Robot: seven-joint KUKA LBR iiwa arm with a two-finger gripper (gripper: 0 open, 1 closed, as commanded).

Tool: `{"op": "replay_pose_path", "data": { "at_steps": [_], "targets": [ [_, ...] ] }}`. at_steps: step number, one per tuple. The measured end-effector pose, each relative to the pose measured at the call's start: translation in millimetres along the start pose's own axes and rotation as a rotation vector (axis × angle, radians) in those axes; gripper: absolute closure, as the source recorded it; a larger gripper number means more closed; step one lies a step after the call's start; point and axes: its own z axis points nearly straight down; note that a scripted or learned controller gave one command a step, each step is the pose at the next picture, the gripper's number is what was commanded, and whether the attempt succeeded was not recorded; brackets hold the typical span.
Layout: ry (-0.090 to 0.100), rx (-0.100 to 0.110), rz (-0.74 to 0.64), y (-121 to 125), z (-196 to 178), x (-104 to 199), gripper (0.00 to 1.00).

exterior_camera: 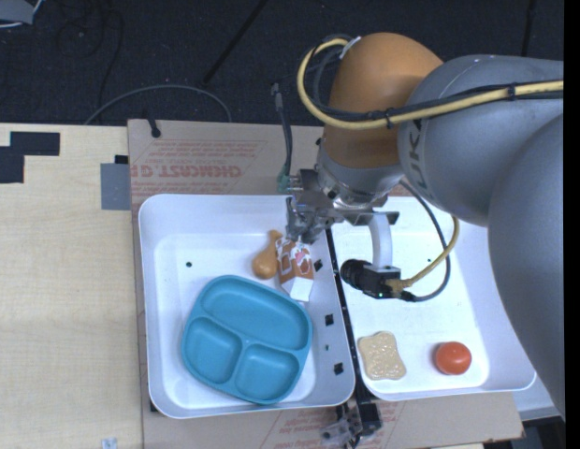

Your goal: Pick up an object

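Item one, arm (477,148): grey with an orange band, entering from the right and bent over the divide between the two bins; its claw (297,232) hangs low over the upper right part of the left bin (164,251), directly above a small white-and-brown packet; whether the claw is wide, narrow or gripping the packet cannot be told from this angle.

Item two, small white-and-brown packet (296,267): lies in the left bin near its right wall, touching or just beside an orange-brown toy (266,258) on its left.

Item three, blue divided plate (245,338): three compartments, resting in the lower part of the left bin, just below the packet.

Item four, right bin (500,368): holds a tan slice of bread (381,355) and a red tomato (452,357), near each other but apart, along its lower edge.

Item five, counter (56,297): pale wood, with brown cardboard (206,152) under the bins.
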Motion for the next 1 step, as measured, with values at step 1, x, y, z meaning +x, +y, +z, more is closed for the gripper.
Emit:
{"op": "replay_pose_path", "data": {
  "at_steps": [1],
  "targets": [
    [-0.001, -0.001, 0.002, 0.3, -0.6, -1.1, 0.0]
  ]
}}
